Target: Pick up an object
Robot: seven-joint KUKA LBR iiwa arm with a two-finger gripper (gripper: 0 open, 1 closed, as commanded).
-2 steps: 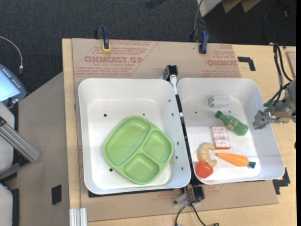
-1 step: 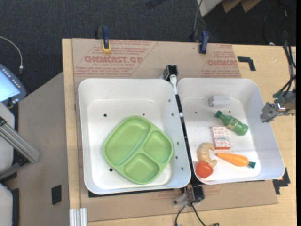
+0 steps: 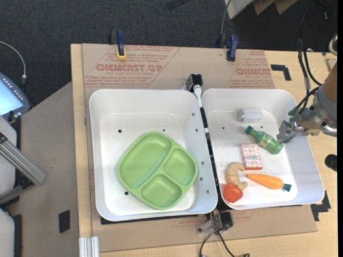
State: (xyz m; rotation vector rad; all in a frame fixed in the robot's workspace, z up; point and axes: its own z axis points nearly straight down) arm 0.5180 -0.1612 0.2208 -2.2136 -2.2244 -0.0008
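Two shallow white bins sit side by side on the bench: the left bin (image 3: 102,143) holds a green divided plate (image 3: 157,169), and the right bin (image 3: 305,165) holds a green bottle (image 3: 265,140), a grey cylinder (image 3: 250,114), a small pink-and-white box (image 3: 251,157), a tan croissant-like piece (image 3: 235,174), a red tomato (image 3: 232,193) and an orange carrot (image 3: 265,181). At the right bin's right side the gripper (image 3: 290,131) hangs low just beside the bottle's thick end, with the other objects lying further left and nearer the front; whether its grasp is open or closed, or has hold of anything, cannot be told from this view.
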